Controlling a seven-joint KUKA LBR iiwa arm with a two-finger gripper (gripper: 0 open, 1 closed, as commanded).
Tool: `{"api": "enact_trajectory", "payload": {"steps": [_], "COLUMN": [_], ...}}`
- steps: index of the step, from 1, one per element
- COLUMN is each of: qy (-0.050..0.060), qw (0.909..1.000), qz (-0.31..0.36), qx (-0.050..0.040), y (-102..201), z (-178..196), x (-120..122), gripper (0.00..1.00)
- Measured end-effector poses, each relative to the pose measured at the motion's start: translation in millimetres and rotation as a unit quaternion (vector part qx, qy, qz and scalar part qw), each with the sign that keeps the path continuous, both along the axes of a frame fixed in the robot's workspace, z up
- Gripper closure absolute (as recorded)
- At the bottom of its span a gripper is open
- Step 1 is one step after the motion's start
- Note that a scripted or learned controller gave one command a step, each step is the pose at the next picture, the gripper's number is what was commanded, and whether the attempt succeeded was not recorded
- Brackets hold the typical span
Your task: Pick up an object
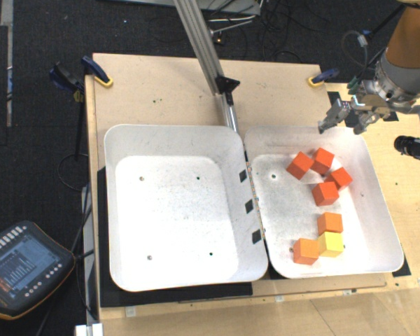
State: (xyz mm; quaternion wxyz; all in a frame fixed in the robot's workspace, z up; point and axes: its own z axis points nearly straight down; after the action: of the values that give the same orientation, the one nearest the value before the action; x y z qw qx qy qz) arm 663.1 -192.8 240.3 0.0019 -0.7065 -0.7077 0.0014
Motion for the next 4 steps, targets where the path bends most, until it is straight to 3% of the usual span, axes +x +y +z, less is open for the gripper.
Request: {"api": "enact_trajectory", "payload": {"steps": [1, 2, 4], "qy": [-0.002, 0.000, -0.005], "qw": [1.0000, 1.0000, 1.0000], "qz": [0.001, -0.001, 0.000], "qx": [-0.0005, -0.0004, -0.0016], "y": [0.5, -8.6, -12.5], "z": [2.9, -53.2, -129.2], "x": [0.5, 2.8, 5.8], "gripper": [0.00, 0.00, 0.00]}}
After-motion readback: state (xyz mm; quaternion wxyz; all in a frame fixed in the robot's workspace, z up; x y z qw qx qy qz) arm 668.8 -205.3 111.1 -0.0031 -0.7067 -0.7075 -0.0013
